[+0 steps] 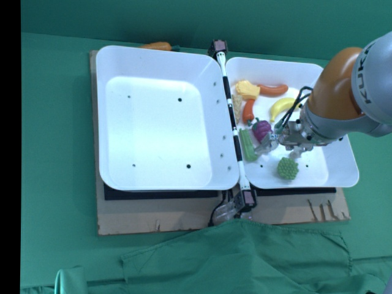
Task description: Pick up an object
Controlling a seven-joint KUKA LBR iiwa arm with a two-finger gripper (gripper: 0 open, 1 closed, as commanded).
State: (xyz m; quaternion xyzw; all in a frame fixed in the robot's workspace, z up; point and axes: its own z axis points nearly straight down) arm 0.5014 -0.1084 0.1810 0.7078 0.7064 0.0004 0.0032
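The right bin (334,164) holds several toy foods: a purple piece (261,128), a green stick (247,144), a green bumpy ball (288,168), a yellow banana (280,108), a red sausage (273,90), a red-orange carrot shape (248,111), a yellow-orange piece (247,89) and a pale corn cob (236,106). My gripper (270,144) is low inside this bin, just right of and below the purple piece and right of the green stick. The wrist hides part of the bin floor behind it.
The left bin (110,66) lies beside the right one, with a black-and-white divider rail (233,115) between them. An orange toy (158,46) lies outside the left bin's far rim. Green cloth (245,256) is bunched at the front of the bench.
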